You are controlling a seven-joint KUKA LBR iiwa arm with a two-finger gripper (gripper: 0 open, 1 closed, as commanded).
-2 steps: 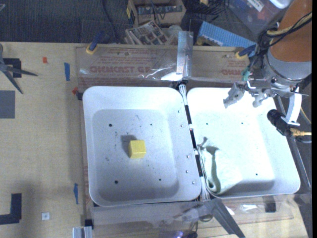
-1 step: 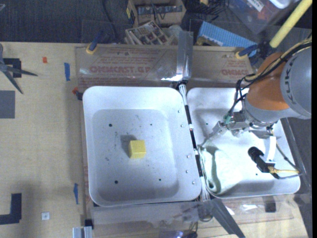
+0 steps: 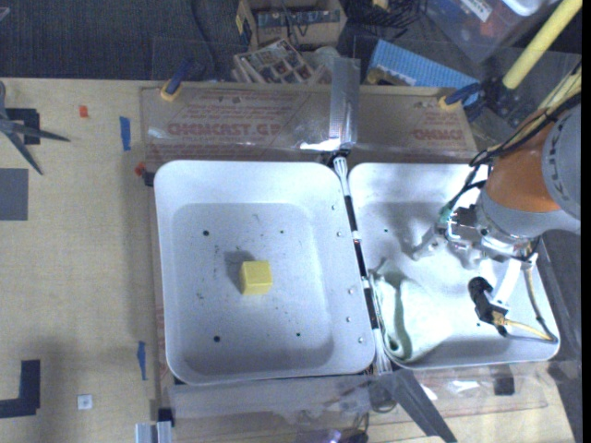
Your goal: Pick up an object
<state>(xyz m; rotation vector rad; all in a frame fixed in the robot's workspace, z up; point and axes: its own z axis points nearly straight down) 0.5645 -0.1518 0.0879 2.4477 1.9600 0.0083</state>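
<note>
Small yellow cube-shaped block (image 3: 257, 277): sits alone on the floor of the left shallow white plastic bin (image 3: 185, 192), slightly toward 7 o'clock from the bin's centre, well apart from all four walls. A soft shadow falls just beside it at 10 o'clock. Dark specks dot the bin floor around it.

The two bins meet along a ridge running from 12 to 6 o'clock through the middle of the pale wooden counter (image 3: 74, 275). Blue tape marks and a small red mark lie on the counter at the far left.

Right shallow white plastic bin (image 3: 406, 187): a limp pale green strip-like object (image 3: 399, 314) lies along its left wall, toward 7 o'clock of that bin.

Grey arm with orange band (image 3: 526, 178) enters from 3 o'clock and hangs over the right bin. The gripper (image 3: 420, 247) is at about that bin's centre, pointing toward 9 o'clock, well apart from the yellow block. Finger spread: cannot tell, detail too blurred. Nothing visible between the fingers.
</note>
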